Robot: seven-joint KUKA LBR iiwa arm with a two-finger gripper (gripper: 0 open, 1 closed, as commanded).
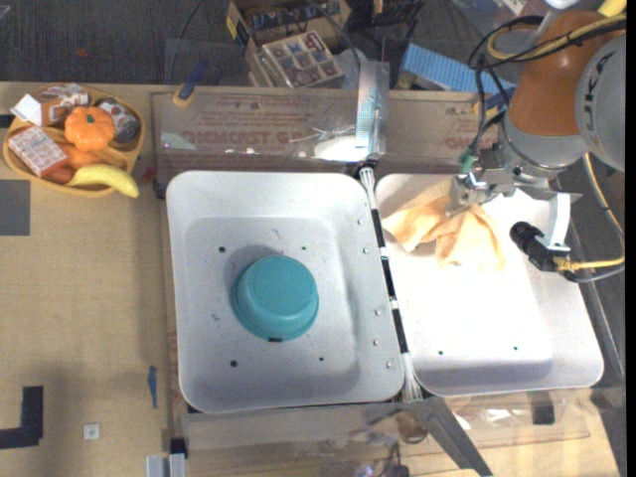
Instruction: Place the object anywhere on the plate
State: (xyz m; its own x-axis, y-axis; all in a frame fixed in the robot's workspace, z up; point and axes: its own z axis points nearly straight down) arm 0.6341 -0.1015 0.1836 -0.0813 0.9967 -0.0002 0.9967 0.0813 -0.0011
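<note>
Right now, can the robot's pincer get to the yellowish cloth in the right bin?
Probably yes. The pincer sits right at the top edge of the crumpled yellowish cloth in the right white bin, and nothing lies between them. Whether it has gripped the cloth is unclear.

A KUKA iiwa arm [556, 87] seen from above: rounded grey casing segments, with a broad orange band [547, 82] wrapped around the link above the wrist. Dark lettering shows on the pale grey shell at the frame's edge. Black cables and a thin yellow one loop over the upper joint. Below the band sits a metallic silver wrist assembly, carrying a white bracket and a black cylindrical fitting [535, 244], from which a yellow-tipped cable trails away.
</note>
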